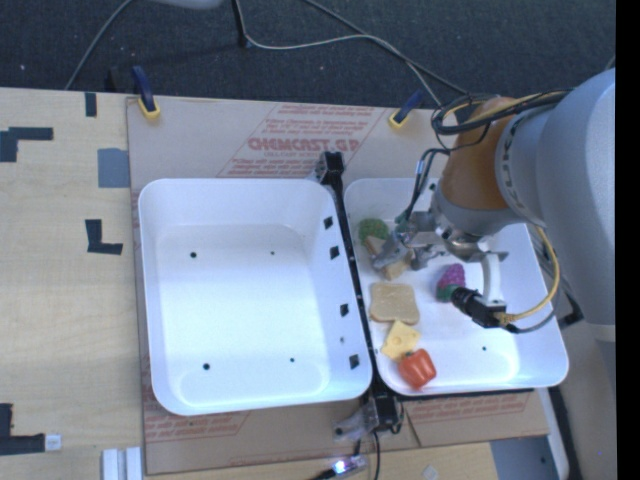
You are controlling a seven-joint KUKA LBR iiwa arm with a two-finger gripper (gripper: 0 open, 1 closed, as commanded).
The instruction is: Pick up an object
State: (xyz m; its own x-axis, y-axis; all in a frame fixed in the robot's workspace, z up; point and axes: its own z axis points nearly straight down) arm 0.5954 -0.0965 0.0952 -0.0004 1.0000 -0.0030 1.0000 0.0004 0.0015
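Lying flat, bread slice [394, 302] long axis left-right

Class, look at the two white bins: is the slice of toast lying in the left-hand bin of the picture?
No. The slice of toast lies in the right bin, beside the yellow cheese piece and red pepper.
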